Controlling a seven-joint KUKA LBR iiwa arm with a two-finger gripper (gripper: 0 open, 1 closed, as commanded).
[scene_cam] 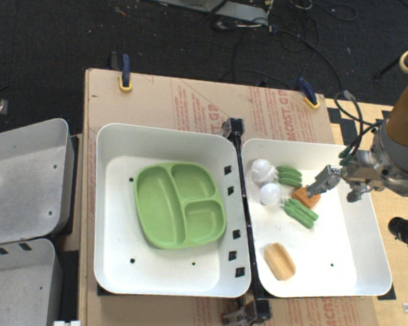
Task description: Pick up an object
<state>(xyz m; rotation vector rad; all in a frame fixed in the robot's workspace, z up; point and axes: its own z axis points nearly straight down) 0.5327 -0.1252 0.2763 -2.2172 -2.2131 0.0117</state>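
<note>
My gripper (pixel 338 187) hangs over the right side of the right bin (pixel 367 244), open, with nothing between its fingers. Its left finger (pixel 323 182) points down toward a small orange piece (pixel 305 197). Just below that piece lies a green pod (pixel 300 213), and a second green pod (pixel 289 176) sits above it to the left. Two white balls (pixel 261 169) (pixel 270 194) rest near the bin's left wall. A tan bread-like piece (pixel 280 261) lies toward the front of the bin.
The left bin (pixel 110 257) holds a green divided plate (pixel 180 205). A black divider (pixel 243 205) runs between the bins. Blue and yellow clamps (pixel 125 72) (pixel 309 94) hold the cardboard base at the back. White trays (pixel 19 171) lie at far left.
</note>
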